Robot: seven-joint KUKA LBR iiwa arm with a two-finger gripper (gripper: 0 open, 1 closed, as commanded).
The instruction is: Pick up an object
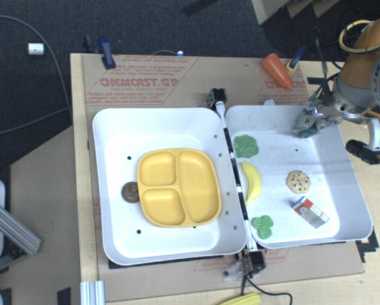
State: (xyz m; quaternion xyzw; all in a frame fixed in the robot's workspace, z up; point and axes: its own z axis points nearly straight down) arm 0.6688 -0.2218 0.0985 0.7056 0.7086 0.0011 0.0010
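The right bin [342, 170] holds a green leafy piece [246, 146], a yellow banana [252, 181], a chocolate-chip cookie [298, 182], a small red, white and grey packet [309, 211] and a second green piece [262, 226]. My gripper [306, 126] hangs low over the bin's far right corner, away from all of these. A small teal-green patch shows at its tip; what it is cannot be made out. In the left bin [107, 138] a yellow divided plate [177, 187] lies in the middle, and a brown round cookie [130, 192] peeks out at its left edge.
An orange object [277, 71] lies on the bench beyond the right bin. A blue clamp [105, 51] sits at the board's far left corner. A black divider clip [217, 98] marks where the bins meet. The arm's orange band [371, 37] is at upper right.
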